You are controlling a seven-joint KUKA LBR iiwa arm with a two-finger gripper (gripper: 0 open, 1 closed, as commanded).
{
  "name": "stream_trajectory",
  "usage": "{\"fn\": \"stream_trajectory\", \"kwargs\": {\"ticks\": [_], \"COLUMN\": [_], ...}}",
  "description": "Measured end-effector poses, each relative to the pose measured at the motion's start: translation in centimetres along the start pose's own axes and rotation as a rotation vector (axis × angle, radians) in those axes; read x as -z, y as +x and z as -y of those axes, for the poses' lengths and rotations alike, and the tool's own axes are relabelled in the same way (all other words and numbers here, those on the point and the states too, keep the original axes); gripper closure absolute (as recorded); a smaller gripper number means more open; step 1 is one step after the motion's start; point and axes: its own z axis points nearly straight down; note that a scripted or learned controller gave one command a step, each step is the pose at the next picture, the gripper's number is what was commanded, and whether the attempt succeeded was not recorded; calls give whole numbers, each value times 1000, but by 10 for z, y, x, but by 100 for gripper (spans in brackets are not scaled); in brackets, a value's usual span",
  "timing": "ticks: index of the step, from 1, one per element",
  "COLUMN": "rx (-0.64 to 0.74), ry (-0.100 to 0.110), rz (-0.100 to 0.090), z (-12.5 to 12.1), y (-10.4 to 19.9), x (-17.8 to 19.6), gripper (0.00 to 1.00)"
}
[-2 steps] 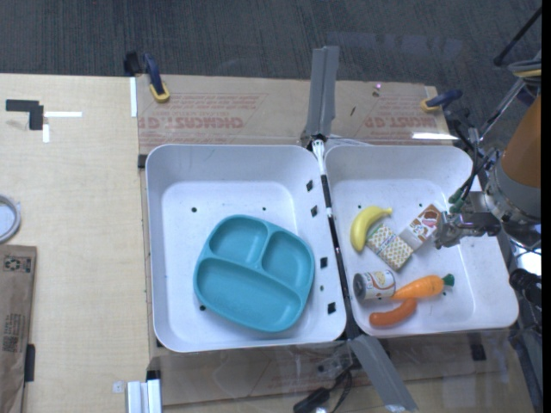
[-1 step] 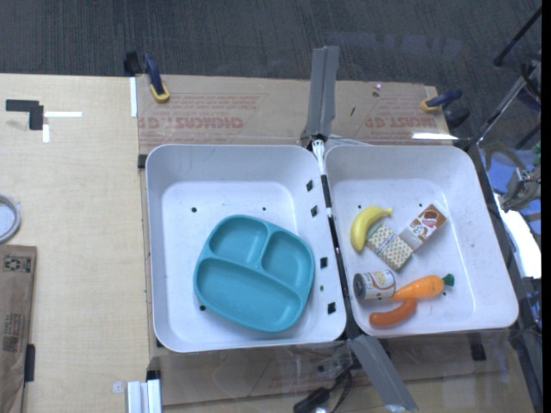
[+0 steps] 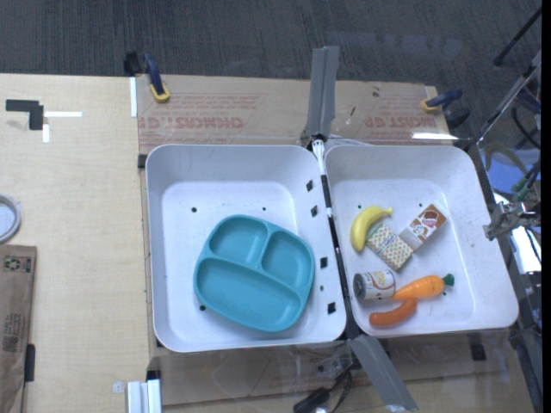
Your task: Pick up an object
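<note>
Jaws of mine, open or closed I cannot tell, right bin [image 3: 469, 175] with yellow banana [image 3: 367, 225], printed carton [image 3: 424, 226], patterned box [image 3: 390, 248], labelled can [image 3: 374, 286], orange carrot [image 3: 420, 287], writing too small to read, teal divided plate [image 3: 253, 272] in left bin [image 3: 172, 179], red upside-down print on cardboard [image 3: 225, 110] behind.

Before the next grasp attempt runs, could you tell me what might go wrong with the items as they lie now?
1. The can lies on its side touching the carrot; it may roll or drag the carrot along.
2. The banana, small box and carton sit close together, so fingers may catch two items.
3. The plate lies flat and wide in the left bin, likely hard to pinch.
</note>
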Motion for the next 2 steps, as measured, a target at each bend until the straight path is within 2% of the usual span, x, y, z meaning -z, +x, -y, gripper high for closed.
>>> {"fn": "stream_trajectory", "kwargs": {"ticks": [1, 2], "rx": [2, 4], "ry": [1, -1], "rz": [0, 2], "z": [0, -4], "y": [65, 46], "x": [-49, 103], "gripper": [100, 100]}}
